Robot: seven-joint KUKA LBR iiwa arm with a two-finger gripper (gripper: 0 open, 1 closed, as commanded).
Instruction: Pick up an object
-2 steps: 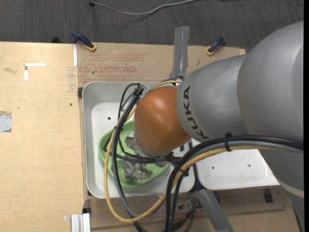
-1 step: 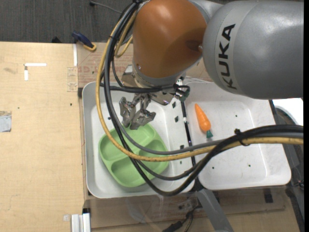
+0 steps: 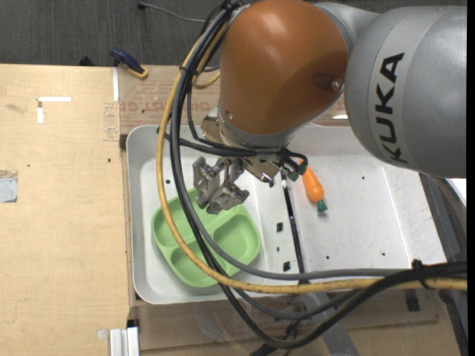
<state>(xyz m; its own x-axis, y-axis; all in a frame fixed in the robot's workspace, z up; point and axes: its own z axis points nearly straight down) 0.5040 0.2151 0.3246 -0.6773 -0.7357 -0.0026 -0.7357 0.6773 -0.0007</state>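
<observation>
You see the gripper (image 3: 220, 189) hanging above the green divided tray (image 3: 206, 245) in the left bin (image 3: 145, 221); its long axis runs upper-left to lower-right. You cannot tell the jaw state.

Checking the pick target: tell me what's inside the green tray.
The green tray lies in the left bin. Its visible compartments look bare. The hand hangs over its upper edge, and cables cross it, so whatever lies beneath those is covered.

green divided tray (image 3: 223, 247) in left bin — orange carrot (image 3: 315, 187) in right.
</observation>
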